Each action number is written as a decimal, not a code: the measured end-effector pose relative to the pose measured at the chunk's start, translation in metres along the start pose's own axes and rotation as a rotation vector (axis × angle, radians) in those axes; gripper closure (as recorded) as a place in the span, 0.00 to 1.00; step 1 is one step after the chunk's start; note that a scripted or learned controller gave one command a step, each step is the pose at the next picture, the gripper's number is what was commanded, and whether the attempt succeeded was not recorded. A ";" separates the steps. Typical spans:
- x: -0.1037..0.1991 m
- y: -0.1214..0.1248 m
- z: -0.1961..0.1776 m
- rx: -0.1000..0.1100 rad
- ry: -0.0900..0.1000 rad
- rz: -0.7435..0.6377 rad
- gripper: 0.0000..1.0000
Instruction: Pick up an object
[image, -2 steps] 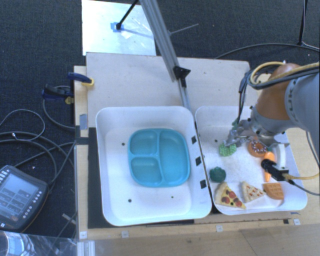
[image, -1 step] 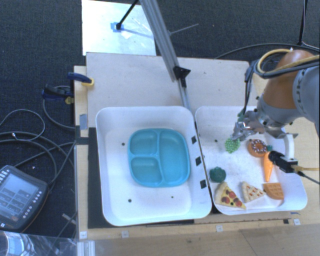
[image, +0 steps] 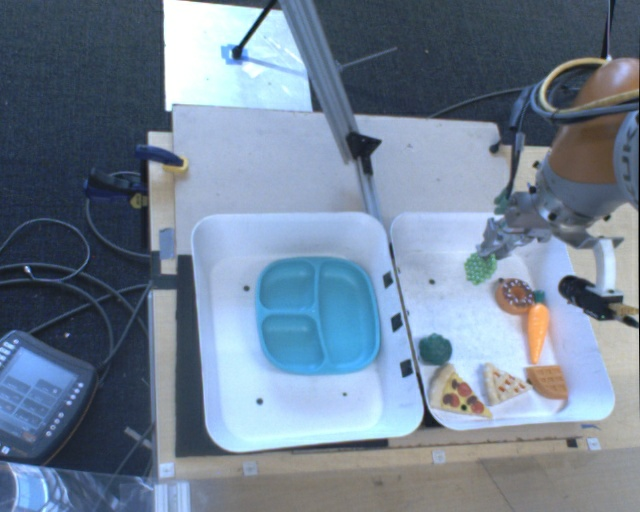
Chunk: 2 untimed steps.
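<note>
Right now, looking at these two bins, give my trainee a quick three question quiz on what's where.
1. True or false: the blue plastic divided plate lies in the left white bin.
2. Which toy lies right below the pincer? A. green grape bunch B. orange plastic carrot C. pepperoni pizza slice
3. Fill in: the sprinkled brown donut lies just above the ____.

Key: 1 true; 2 A; 3 carrot
</note>
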<state>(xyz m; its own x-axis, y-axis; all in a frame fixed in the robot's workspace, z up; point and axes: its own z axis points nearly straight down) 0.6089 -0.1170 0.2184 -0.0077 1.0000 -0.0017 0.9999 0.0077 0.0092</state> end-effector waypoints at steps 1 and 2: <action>0.005 0.004 -0.046 0.002 0.001 0.000 1.00; 0.005 0.005 -0.069 0.004 0.001 0.000 1.00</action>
<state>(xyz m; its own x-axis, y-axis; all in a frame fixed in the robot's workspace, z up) 0.6134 -0.1115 0.2875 -0.0077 1.0000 -0.0008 1.0000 0.0077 0.0056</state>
